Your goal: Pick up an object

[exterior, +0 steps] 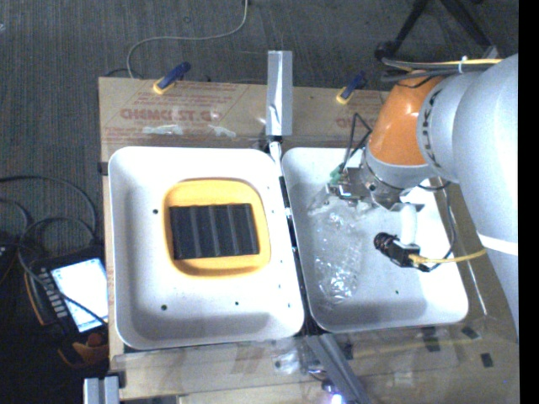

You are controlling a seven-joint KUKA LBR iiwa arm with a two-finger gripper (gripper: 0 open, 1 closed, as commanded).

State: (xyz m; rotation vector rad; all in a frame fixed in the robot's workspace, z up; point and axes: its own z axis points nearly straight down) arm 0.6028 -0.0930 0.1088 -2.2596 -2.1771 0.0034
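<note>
Over the right bin's (438,310) top edge, on the side next to the left bin (135,225), the gripper (347,185) is hanging low above a piece of clear plastic (337,251).

The crumpled plastic is lying along the right bin's inner edge, running from just under the gripper down toward the bin's bottom edge. Whether the two are touching cannot be told, nor whether the gripper is parted or closed, and nothing is showing as held. The arm (480,133) is reaching in across the right bin's outer edge, its orange band (400,133) sitting above the top edge. A yellow tray (219,263) with a dark ribbed insert (213,231) is sitting at the middle of the left bin.
</note>
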